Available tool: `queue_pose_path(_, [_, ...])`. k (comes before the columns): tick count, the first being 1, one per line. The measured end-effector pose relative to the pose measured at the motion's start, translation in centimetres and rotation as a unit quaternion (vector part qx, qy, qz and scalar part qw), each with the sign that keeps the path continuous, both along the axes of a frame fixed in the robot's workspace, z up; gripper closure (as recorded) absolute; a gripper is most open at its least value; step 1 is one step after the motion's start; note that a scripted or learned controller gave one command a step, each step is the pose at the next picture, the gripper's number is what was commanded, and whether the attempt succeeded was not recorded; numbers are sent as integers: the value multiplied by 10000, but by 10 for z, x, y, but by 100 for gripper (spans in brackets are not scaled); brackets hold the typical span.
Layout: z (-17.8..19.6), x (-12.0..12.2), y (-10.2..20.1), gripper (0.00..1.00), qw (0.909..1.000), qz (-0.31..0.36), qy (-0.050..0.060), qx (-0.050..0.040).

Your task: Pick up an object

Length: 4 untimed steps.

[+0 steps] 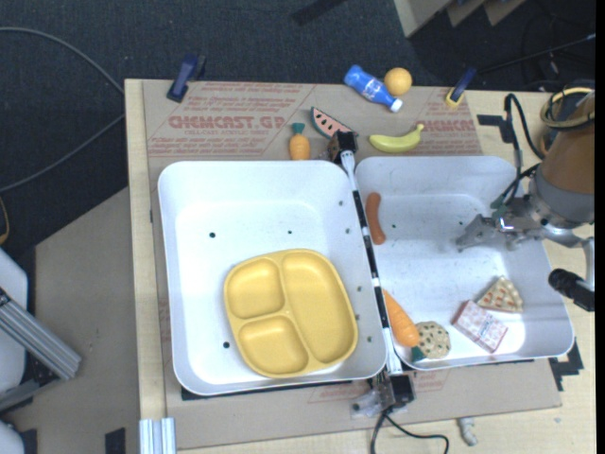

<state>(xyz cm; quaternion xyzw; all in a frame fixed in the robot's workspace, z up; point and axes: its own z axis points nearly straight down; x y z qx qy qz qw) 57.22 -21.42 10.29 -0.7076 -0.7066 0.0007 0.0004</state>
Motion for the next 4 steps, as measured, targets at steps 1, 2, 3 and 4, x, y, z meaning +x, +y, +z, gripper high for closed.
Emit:
queue_pose_path(1, [-18, 58, 11, 0, 10000, 12, -17, -4])
queue_pose_path(2, [-19, -34, -6, 0, 10000, 20, 19, 46])
queue_pose_path(3, [-19, -79, -7, 0, 10000, 18, 10, 36])
queue_pose_path(4, [-18, 13, 2, 0, 10000, 14, -14, 2])
